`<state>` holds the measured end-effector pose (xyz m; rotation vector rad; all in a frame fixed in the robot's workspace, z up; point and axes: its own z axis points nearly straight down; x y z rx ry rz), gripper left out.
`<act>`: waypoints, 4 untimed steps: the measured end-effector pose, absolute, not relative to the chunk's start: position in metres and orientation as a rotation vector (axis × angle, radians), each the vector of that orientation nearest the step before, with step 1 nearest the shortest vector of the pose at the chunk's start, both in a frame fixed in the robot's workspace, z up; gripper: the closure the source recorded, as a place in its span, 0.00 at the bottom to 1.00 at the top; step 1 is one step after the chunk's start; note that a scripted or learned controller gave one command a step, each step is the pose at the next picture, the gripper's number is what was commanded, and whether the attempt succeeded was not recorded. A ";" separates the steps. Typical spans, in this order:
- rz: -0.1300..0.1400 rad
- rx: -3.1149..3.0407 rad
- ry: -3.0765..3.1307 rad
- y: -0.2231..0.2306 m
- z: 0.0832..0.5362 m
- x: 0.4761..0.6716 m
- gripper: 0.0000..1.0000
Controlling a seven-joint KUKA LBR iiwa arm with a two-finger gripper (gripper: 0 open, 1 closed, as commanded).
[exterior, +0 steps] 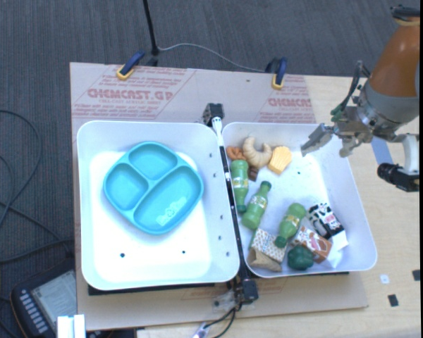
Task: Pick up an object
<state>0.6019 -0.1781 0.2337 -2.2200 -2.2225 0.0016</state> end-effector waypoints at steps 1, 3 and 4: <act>0.000 -2.222 -2.222 -0.164 0.094 0.543 0.00; 0.001 -2.222 -2.220 -0.164 0.103 0.543 0.00; -0.025 -2.217 -2.235 -0.207 0.091 0.504 0.00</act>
